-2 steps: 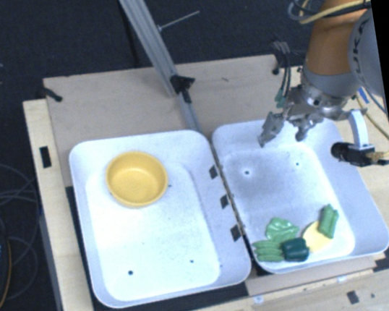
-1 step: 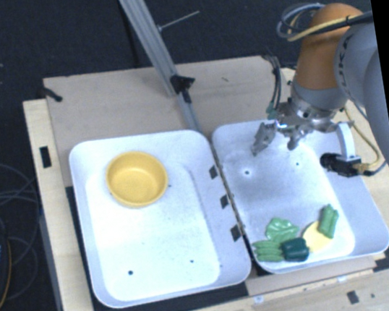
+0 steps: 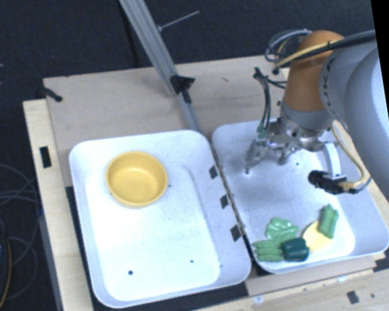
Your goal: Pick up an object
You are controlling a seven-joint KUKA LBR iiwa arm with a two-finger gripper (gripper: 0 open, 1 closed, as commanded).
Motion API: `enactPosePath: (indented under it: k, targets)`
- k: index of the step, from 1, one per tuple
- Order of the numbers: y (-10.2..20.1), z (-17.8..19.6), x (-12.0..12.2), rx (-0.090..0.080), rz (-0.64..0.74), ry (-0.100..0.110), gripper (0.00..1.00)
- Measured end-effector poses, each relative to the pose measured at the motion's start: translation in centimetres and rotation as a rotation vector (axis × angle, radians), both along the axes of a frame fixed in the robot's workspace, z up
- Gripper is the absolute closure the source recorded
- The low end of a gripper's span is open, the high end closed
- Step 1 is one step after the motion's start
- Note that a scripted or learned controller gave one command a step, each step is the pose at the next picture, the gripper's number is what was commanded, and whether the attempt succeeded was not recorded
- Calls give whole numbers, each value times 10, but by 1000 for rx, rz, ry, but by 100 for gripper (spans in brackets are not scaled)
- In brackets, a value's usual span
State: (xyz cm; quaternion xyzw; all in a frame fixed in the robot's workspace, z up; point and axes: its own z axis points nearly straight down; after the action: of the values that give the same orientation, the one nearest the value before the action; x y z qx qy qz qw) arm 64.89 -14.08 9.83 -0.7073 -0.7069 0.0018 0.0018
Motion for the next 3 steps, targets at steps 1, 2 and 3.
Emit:
enactPosePath:
  k: [1, 2, 3]
  targets:
    - [-1, 14, 2, 0, -1, -7, 100]
    - [-2, 57, 2, -1, -1, -9, 100]
    - [1, 109, 13, -1, 0, -11, 100]
